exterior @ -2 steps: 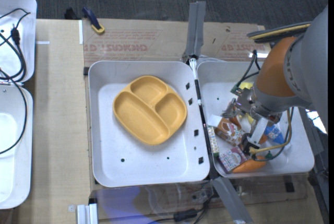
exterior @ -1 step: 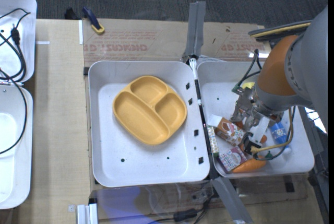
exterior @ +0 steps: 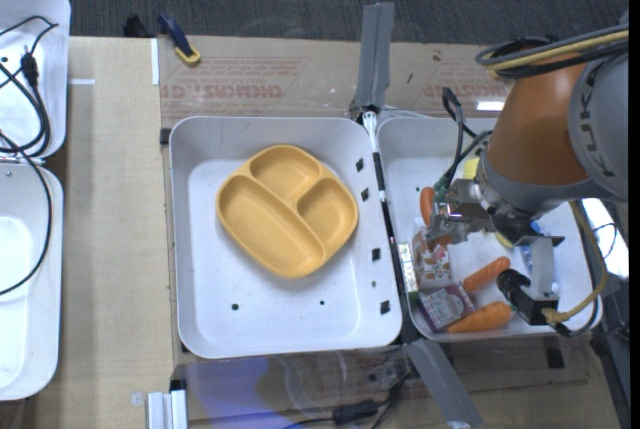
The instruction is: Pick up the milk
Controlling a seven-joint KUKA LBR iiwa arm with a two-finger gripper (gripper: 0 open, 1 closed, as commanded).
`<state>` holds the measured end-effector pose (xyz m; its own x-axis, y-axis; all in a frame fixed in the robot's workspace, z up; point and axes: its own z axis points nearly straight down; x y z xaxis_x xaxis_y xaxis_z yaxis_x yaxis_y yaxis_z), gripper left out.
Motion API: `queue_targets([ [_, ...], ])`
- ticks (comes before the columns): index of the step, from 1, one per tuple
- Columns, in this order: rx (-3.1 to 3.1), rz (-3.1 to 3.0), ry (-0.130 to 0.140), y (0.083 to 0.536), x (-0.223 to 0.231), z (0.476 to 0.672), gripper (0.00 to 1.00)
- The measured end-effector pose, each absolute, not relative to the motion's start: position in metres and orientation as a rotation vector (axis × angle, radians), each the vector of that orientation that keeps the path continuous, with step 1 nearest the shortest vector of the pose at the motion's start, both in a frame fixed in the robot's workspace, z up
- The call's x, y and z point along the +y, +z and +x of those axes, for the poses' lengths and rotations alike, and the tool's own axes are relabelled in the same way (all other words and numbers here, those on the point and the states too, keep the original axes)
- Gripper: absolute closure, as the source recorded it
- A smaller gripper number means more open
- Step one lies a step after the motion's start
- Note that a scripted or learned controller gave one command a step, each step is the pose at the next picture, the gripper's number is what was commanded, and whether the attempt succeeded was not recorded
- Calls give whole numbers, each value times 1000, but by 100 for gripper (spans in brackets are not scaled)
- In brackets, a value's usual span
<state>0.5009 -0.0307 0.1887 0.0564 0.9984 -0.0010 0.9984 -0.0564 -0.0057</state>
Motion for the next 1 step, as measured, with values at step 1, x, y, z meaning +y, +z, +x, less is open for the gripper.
queue_targets([
  [1,-2030,-2395,10,188,42,505,100],
])
